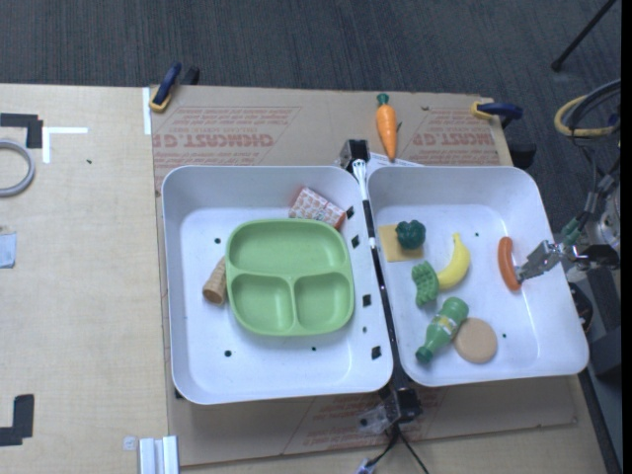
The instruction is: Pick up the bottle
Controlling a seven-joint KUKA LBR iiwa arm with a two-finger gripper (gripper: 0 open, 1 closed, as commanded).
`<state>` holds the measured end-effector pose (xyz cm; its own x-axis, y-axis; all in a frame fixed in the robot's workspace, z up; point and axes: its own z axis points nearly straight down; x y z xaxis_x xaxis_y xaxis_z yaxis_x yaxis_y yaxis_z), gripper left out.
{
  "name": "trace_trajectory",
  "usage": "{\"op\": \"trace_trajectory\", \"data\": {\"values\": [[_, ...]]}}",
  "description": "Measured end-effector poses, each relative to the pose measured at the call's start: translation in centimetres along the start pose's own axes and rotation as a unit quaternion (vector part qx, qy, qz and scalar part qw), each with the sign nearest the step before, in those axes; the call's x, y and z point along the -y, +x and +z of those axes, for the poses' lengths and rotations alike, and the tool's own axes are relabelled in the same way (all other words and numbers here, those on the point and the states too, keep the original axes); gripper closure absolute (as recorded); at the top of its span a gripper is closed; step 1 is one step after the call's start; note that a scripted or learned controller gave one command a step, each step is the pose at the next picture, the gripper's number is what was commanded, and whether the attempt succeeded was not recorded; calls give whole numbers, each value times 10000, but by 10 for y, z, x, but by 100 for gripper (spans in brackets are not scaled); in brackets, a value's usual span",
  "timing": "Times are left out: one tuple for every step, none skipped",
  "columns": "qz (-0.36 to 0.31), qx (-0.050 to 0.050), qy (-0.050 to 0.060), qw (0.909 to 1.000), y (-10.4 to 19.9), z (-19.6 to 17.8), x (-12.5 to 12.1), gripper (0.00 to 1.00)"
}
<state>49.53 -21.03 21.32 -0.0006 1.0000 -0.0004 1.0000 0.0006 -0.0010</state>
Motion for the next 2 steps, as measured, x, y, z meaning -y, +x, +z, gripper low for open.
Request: {"op": "trace_trajectory", "data": {"values": [[-6,7,-3,10000,0,-9,-1,100],[2308,1,4,9730,25,-22,18,100]]}}
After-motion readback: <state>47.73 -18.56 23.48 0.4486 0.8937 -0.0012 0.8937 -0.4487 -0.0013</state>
